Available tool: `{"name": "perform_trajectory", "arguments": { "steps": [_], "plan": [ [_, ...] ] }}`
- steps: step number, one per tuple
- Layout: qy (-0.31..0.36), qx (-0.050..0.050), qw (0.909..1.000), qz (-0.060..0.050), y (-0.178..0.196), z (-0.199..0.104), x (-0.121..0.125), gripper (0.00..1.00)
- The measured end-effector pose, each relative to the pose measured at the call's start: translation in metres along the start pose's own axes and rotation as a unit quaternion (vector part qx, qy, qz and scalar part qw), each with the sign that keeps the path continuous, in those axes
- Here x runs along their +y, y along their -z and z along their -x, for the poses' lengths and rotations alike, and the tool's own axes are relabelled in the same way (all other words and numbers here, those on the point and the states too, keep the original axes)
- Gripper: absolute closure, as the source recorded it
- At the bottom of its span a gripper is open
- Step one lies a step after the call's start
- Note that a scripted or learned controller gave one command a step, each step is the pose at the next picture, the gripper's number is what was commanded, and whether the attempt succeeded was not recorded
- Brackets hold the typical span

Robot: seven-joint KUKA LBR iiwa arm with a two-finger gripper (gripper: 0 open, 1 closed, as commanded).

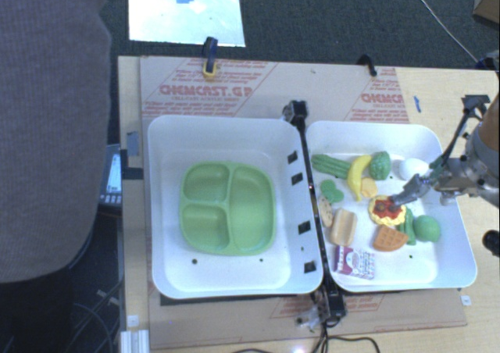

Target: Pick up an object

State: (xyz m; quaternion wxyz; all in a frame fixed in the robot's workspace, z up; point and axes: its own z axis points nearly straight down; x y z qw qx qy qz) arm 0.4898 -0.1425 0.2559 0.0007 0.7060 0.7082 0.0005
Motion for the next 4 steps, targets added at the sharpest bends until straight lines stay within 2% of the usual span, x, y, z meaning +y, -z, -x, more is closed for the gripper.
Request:
{"name": "perform_trajectory", "arguments": {
  "steps": [1, 2, 3, 4],
  "plan": [
    [0.002, 0.001, 1.0, -0.002, -0.083, -0.028, 0.066, 0.0],
    [0.001, -0.001, 1.0, 0.006, -0.158, -0.028, 0.011, 0.0],
    [0.002, -0.002, 1.0, 0.007, -0.167, -0.054, 0.092, 0.0],
    [-0.002, 0.0, 1.0, 0.002, -0.168, 0.013, 0.13, 0.0]
  ]
}}
